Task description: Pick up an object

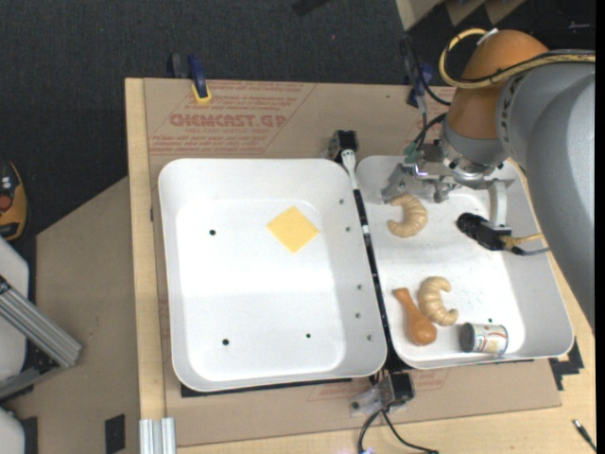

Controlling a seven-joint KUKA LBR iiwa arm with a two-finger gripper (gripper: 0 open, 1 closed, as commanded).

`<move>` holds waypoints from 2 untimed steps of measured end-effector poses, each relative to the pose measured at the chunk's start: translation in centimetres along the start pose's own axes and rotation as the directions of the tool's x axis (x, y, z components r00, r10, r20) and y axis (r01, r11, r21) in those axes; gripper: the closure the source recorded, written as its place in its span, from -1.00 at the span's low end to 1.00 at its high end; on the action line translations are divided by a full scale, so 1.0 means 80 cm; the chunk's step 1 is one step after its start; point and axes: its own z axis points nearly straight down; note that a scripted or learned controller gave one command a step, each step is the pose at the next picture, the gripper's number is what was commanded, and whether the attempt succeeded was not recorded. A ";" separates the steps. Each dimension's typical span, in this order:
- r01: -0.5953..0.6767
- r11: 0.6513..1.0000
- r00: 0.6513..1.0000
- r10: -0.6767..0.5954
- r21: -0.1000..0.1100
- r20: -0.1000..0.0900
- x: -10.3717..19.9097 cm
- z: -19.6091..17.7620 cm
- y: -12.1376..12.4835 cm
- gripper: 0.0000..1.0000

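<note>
Bench board [236, 121] print reads "CHEMCAST GP"; can [484, 338] label unreadable.

Croissant [408, 216] in rt bin [539, 296]

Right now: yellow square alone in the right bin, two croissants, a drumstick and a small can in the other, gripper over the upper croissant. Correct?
One slip: the yellow square lies alone in the left bin, not the right. The camera view shows it. The rest stands: two croissants, the drumstick and the can share the right bin, and the gripper is over the upper croissant.
</note>
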 end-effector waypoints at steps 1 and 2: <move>0.000 1.000 1.000 0.000 0.000 0.000 0.001 -0.014 -0.001 1.00; 0.003 1.000 1.000 -0.003 -0.015 -0.001 0.059 -0.346 0.002 1.00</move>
